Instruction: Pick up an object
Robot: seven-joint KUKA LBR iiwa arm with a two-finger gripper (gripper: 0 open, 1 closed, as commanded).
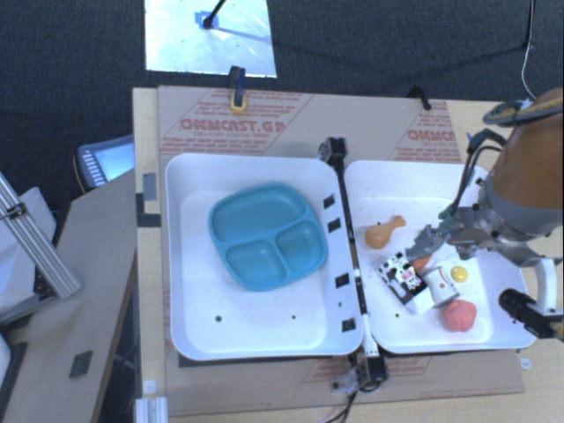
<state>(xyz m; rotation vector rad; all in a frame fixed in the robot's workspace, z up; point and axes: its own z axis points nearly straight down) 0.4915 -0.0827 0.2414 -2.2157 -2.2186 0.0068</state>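
Observation:
The right bin (370, 179) holds several small things. An orange drumstick-shaped toy (385, 231) lies near its middle. A black-and-white patterned box (401, 277) lies below it, with a white cylinder (425, 294) against its right side. A small yellow piece (458, 274) and a pink ball (459, 315) lie further right. My gripper (429, 241) reaches in from the right and hangs low over the bin, just above and right of the patterned box. A small orange-red thing (421, 261) shows right under its tip, and I cannot tell whether the gripper touches it.
The left bin (189, 324) holds a blue divided plate (267, 235). A black-clipped divider (345, 236) separates the two bins. The grey arm with its orange band (529, 170) covers the right bin's far right side.

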